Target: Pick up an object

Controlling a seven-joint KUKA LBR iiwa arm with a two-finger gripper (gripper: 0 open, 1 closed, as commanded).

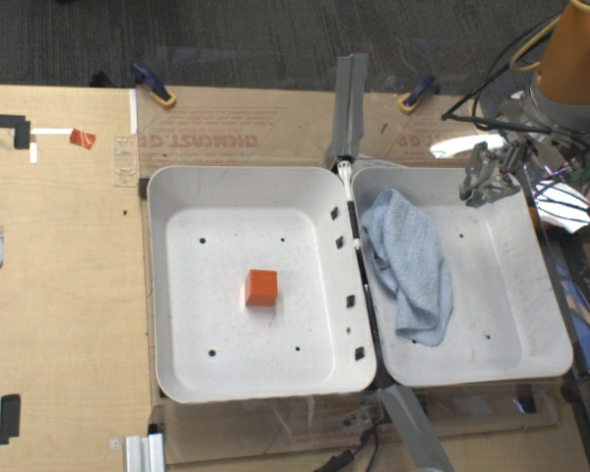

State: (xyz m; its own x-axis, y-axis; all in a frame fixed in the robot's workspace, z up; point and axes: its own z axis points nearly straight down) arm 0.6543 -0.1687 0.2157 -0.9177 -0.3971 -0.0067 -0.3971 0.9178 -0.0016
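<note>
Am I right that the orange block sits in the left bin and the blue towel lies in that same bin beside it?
Not quite. The orange block does sit in the left bin, but the blue towel lies in the right bin, along its left side, apart from the block. The camera view shows this.

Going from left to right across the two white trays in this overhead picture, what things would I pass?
Orange block in the left bin → blue-grey towel in the right bin → gripper above that bin's far right corner.
</note>
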